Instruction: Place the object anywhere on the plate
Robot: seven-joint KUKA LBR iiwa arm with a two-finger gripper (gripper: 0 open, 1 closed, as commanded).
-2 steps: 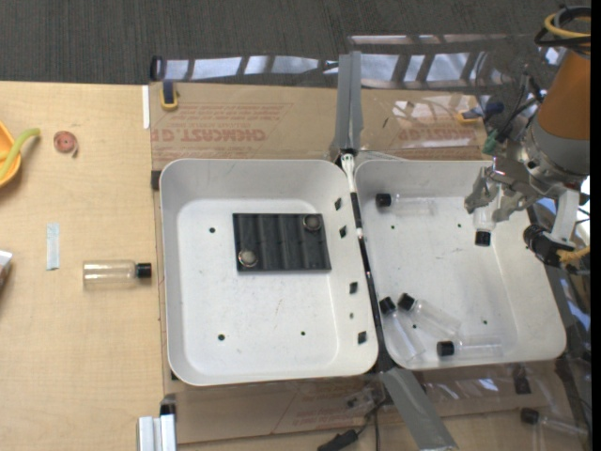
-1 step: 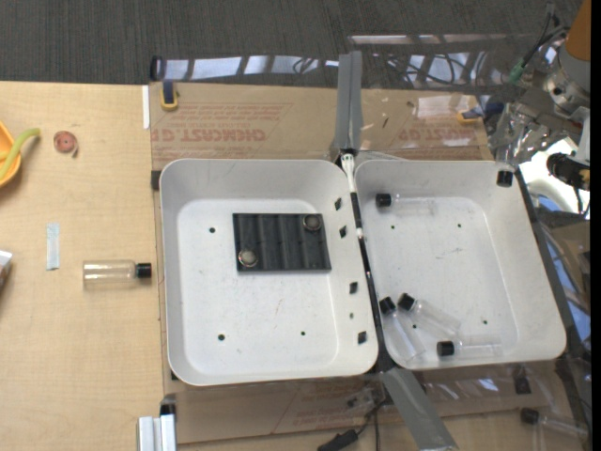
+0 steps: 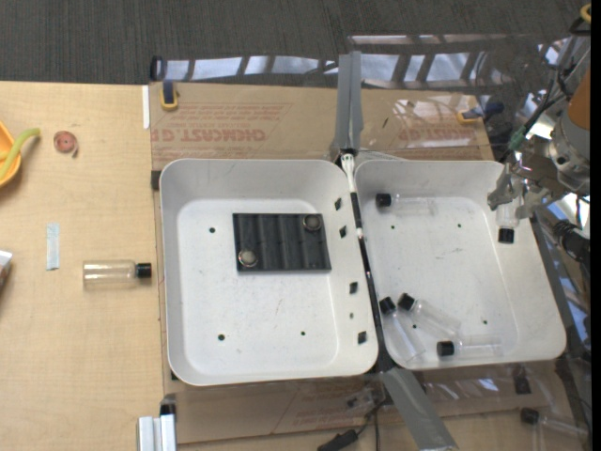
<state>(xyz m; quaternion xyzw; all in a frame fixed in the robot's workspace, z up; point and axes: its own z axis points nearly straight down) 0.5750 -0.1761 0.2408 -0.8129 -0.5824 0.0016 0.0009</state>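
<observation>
A black ridged plate lies on the floor of the left bin, with two small round pieces on it, one at its top right and one at its lower left. My gripper hovers over the right side of the right bin. It is shut on a clear vial that hangs straight down from it, black cap at the bottom. The gripper is far to the right of the plate.
Several more clear vials with black caps lie in the right bin: one near the top left and a cluster at the bottom. Another vial lies on the wooden table left of the bins. A ridge divides the two bins.
</observation>
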